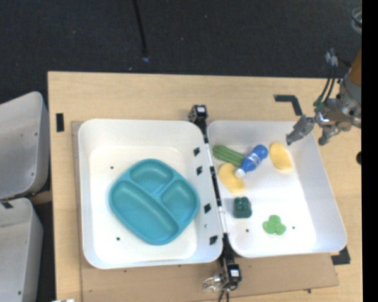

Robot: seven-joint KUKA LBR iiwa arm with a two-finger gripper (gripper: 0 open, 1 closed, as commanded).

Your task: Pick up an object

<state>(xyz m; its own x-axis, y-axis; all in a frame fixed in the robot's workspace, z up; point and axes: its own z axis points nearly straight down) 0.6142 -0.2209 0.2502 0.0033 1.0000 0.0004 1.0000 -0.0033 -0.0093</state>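
The right bin (315,187) holds several small objects: a blue and white bottle (252,158), a yellow piece (280,156) to its right, another yellow piece (230,177) to its left, a green strip (227,153), a dark green block (241,207) and a light green piece (274,225). My gripper (312,131) hangs above the bin's upper right corner, open, with its two fingers spread and nothing between them. It stands up and to the right of the yellow piece.
The left bin (94,168) holds a teal divided plate (153,200). A black bracket (288,102) lies on the wooden bench behind the right bin. Grey panels (12,150) stand off the bench's left side.
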